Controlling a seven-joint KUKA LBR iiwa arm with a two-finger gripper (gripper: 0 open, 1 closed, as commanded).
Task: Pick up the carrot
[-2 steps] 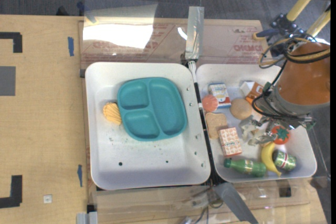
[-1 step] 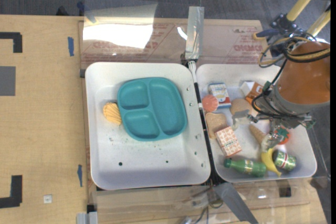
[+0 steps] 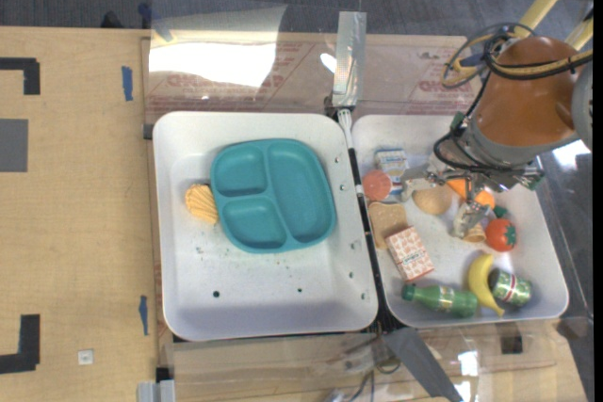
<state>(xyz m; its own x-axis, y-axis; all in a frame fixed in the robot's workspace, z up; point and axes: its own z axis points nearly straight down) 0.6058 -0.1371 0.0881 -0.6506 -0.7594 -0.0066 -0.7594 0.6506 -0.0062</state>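
Note:
The carrot [image 3: 481, 199] lies in the right bin [image 3: 551, 249], showing as orange patches partly hidden under the arm's wrist. My gripper [image 3: 468, 219] reaches down right over it, between a beige potato-like piece [image 3: 431, 201] and a red tomato [image 3: 500, 234]. The wrist and its cables cover most of the carrot, so I cannot make out any contact with it.
The right bin also holds a red round item [image 3: 377, 185], a small carton [image 3: 389, 160], a bread slice [image 3: 385, 219], a pink box [image 3: 409, 253], a green bottle [image 3: 441, 298], a banana [image 3: 482, 282] and a green can [image 3: 513, 290]. In the left bin sit a teal divided plate [image 3: 273, 193] and a yellow shell-shaped item [image 3: 201, 201].

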